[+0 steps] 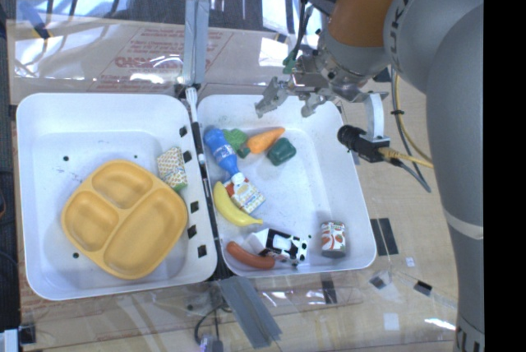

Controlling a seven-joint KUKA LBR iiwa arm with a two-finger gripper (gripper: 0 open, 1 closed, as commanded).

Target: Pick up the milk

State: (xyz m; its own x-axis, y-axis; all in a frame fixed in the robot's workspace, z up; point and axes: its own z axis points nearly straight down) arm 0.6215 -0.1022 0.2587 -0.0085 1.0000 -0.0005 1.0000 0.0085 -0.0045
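The milk [285, 245] is a small carton with black and white cow patches. It lies on its side near the front edge of the right bin [349, 186], touching a red sausage [249, 257]. My gripper [289, 104] hangs over the back edge of that bin, well away from the milk. Its fingers [268, 102] are spread open with nothing between them.
The right bin also holds a blue bottle [221, 150], a carrot [265, 140], green pieces [281, 150], a banana [232, 209], a small red and white carton [246, 195] and a can [332, 238]. In the left bin [49, 124] lie a yellow divided plate [123, 217] and a patterned box [171, 167].
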